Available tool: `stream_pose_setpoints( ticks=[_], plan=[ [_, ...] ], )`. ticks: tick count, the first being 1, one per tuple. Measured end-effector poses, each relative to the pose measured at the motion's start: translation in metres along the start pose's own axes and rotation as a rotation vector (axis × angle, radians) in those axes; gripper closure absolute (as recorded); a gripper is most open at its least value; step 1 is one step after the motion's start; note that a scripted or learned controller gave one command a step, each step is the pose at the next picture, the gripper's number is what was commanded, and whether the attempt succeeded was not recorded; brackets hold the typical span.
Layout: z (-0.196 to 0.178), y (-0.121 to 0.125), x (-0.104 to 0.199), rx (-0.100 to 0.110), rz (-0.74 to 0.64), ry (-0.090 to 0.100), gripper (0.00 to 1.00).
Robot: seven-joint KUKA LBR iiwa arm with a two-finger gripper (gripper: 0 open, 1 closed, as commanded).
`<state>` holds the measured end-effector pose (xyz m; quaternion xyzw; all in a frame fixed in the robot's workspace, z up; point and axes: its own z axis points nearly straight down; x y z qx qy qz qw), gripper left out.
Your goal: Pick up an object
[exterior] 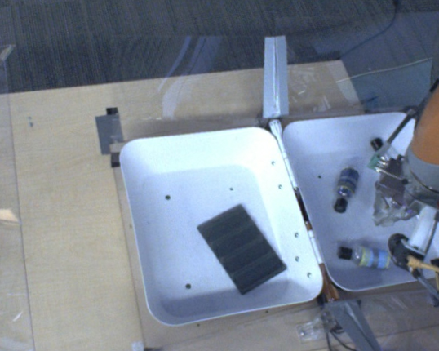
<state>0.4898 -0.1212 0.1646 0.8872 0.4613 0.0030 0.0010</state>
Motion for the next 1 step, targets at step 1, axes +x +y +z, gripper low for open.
stream_pose_setpoints(
  ticks=[1],
  plan=[
    [0.0220,-0.0043,0.0020,0.004,0.114,-0.002,1.00]
  ],
)
